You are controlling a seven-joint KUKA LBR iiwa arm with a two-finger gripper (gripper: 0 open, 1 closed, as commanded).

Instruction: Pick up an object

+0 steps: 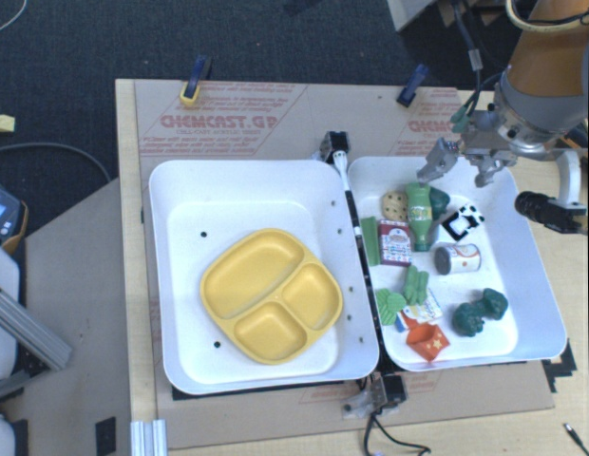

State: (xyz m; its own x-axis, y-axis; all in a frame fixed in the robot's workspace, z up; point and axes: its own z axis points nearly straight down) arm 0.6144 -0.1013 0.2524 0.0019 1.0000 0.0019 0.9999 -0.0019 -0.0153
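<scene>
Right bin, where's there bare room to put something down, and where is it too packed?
In the right bin, bare floor runs along the right wall beside the small can and the dark green toy, plus a strip at the far rim under the end effector. The middle and left side, from the green bottle to the red packet, are crowded.

Arm (551, 55) running off frame at 1 o'clock. Small toys (413, 307) overlapping in right bin (541, 293), labels too small for reading.
</scene>
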